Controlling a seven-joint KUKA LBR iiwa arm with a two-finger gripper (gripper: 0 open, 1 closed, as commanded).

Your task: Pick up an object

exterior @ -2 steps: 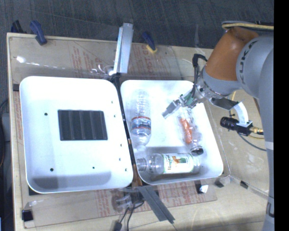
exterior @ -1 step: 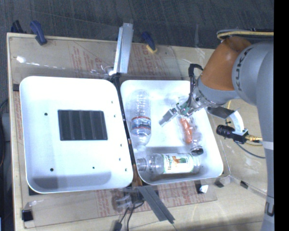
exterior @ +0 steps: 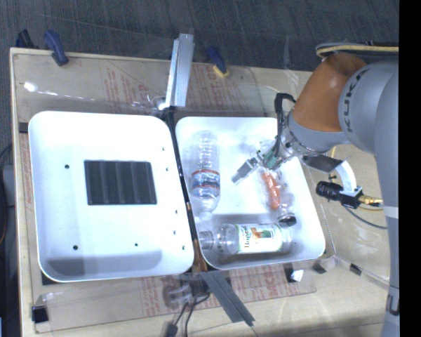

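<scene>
The gripper [exterior: 256, 166] hung in the right bin [exterior: 305, 241], seemingly parted and holding nothing. The orange-filled bottle [exterior: 274, 192] lay just lower right of it — long axis running down the frame, nearest target.

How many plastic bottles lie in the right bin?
3: clear water bottle along the left wall, green-label bottle along the near wall, orange bottle below the gripper.

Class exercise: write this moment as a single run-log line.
arm: over right bin | gripper: above orange item, holding nothing visible | clear bottles: two in right bin | left bin: dark panel
</scene>
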